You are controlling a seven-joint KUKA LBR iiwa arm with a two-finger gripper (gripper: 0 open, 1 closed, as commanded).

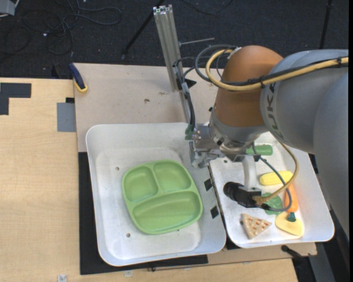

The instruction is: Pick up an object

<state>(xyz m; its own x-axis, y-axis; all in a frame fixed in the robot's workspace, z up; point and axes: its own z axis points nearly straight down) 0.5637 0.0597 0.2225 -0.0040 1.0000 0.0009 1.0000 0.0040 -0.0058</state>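
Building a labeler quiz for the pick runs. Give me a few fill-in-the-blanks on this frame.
1. The green plate lies in the white bin on the view's ___.
2. The plate is divided into ___ compartments.
3. In the other bin, the triangular toy beside the yellow wedge is a slice of ___.

Missing words: left; three; pizza.

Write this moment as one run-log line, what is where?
arm: over right bin | left bin: green plate | right bin: pizza slice, carrot | held: unclear
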